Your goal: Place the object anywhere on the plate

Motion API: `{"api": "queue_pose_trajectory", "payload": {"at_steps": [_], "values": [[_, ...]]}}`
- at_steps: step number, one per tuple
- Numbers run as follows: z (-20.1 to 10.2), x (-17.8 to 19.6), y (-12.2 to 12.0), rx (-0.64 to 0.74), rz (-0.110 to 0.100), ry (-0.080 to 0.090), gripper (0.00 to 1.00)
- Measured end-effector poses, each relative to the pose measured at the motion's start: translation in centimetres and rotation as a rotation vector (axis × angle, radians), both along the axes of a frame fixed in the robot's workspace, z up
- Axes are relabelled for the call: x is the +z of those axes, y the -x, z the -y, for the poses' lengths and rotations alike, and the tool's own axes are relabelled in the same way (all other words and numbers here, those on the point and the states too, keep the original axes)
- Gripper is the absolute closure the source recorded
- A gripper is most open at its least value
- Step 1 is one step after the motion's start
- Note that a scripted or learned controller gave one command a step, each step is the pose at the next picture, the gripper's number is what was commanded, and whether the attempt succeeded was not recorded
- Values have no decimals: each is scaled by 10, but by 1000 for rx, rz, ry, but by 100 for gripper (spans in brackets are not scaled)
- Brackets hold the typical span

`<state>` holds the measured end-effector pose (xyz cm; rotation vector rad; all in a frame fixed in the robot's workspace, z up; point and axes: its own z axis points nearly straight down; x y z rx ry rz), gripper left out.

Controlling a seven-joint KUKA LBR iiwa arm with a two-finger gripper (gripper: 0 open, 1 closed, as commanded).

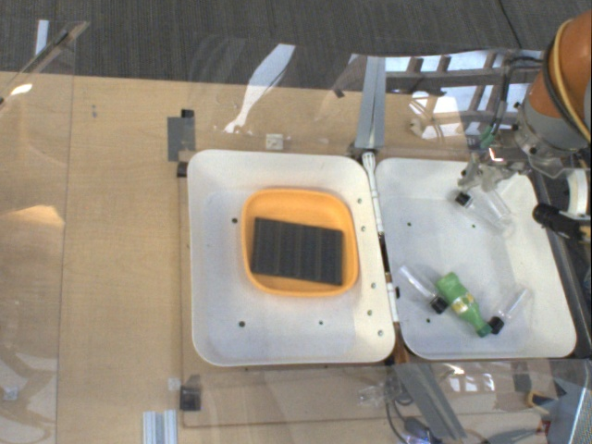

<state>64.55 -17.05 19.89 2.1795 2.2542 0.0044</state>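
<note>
Since the end effector (476, 181) hangs with a grip I cannot tell, lower it squarely over the green object (460, 302) below before carrying to the plate (298, 203).

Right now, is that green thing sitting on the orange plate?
No, the green object lies in the right bin, while the orange plate is in the left bin.

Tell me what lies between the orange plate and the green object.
In the camera view, between the orange plate and the green object run both bins' adjoining rims and a clear tube.
</note>
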Motion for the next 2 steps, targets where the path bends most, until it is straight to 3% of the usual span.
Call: {"api": "queue_pose_trajectory", "payload": {"at_steps": [1,2], "values": [[3,-103,60,46,2,-1,100],[-33,-103,148,344,28,14,100]]}}
